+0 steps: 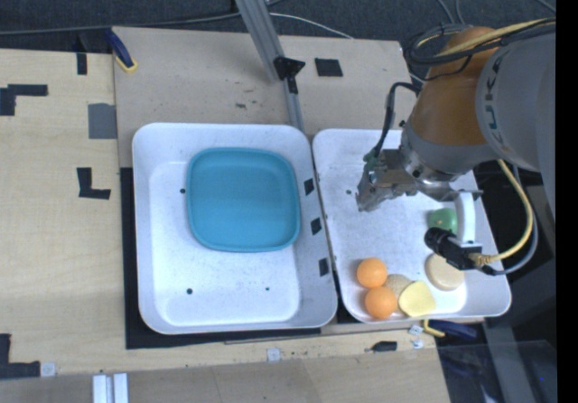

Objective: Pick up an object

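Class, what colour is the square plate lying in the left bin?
Light blue, a plain turquoise shade. The plate shows clearly in the camera view.

Right bin [336, 211]: open white floor across left and middle. Clutter packed in near right corner: two orange balls [371, 273] [380, 303], touching; yellow piece [416, 299] just beside; pale round piece [443, 273] farther right. Green object [443, 217] against right wall, partly hidden by arm. Gripper [368, 195] over bin centre, wrist bulk blocking far right. Left bin [153, 211]: blue plate [242, 198] covering centre and far part; bare strip along near side. Grey pole [262, 26] slanting over far edge between bins.
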Controlling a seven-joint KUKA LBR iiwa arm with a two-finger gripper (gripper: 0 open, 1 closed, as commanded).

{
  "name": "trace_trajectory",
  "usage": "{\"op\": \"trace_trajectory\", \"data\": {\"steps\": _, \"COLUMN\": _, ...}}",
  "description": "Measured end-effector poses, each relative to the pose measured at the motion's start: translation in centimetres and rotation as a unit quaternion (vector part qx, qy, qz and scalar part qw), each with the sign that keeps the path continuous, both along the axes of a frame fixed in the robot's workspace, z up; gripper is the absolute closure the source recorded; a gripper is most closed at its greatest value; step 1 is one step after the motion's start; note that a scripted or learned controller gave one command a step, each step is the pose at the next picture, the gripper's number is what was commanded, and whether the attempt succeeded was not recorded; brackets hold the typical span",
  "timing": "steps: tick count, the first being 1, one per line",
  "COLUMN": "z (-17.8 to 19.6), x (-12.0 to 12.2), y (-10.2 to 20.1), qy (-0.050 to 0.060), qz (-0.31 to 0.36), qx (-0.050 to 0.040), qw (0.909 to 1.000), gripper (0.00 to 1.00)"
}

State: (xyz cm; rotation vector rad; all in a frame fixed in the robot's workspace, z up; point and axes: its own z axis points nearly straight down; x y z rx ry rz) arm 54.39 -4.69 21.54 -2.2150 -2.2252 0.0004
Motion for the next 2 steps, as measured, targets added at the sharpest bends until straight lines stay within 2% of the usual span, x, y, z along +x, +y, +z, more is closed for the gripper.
{"op": "trace_trajectory", "data": {"steps": 2, "z": 2.1, "x": 4.0, "y": 9.5, "qy": -0.001, "qz": -0.001, "qx": -0.0002, "qw": 1.0, "gripper": 1.0}}
